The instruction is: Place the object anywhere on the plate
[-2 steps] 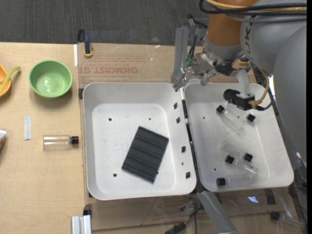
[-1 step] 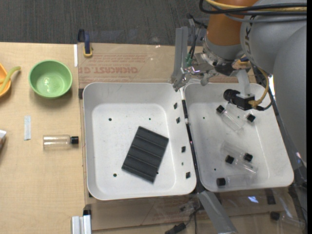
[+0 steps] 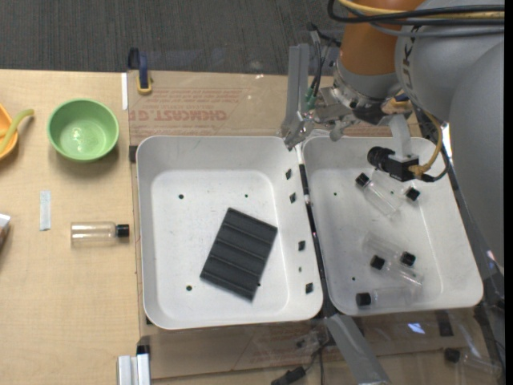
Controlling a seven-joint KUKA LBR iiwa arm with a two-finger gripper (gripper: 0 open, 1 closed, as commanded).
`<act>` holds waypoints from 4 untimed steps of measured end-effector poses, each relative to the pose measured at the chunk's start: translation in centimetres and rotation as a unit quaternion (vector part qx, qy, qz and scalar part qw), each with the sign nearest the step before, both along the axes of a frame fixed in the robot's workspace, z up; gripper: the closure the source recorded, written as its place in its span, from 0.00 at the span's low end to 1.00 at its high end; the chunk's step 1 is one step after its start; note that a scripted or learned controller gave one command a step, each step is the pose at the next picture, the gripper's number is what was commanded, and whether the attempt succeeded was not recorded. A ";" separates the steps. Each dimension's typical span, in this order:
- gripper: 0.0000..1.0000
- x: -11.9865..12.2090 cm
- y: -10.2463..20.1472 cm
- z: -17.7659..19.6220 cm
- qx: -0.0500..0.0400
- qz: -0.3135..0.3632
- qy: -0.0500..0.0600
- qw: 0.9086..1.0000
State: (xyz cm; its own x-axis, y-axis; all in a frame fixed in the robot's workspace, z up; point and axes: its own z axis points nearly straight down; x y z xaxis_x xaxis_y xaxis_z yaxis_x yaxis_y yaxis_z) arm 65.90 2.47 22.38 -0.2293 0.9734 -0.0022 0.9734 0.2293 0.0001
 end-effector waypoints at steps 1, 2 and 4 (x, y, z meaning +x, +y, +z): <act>0.00 0.0 0.0 0.0 0.000 0.000 0.000 1.000; 0.00 0.0 0.0 0.0 0.000 0.000 0.000 1.000; 0.00 0.0 -7.4 10.6 -0.001 0.254 -0.001 0.967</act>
